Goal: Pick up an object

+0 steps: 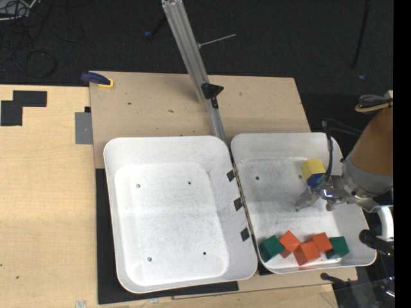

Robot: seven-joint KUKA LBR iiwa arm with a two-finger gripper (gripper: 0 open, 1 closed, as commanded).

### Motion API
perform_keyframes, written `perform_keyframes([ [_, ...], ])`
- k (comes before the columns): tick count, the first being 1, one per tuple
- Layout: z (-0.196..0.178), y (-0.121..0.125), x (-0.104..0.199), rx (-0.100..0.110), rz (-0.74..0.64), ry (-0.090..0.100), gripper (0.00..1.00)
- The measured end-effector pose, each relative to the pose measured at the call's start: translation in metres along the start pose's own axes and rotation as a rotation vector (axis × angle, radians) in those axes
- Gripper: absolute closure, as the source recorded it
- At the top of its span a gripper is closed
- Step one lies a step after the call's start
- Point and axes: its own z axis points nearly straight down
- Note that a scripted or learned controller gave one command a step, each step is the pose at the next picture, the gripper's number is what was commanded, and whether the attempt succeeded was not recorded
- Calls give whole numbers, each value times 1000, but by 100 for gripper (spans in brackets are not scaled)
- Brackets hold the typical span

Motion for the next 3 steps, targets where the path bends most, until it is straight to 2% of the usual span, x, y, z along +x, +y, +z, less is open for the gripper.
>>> perform_keyframes([
  [1, 30, 1, 0, -6, 1, -1, 0],
  [2, 19, 1, 0, -6, 7, 1, 100],
  [3, -24, -2, 4, -10, -3, -2, 100],
])
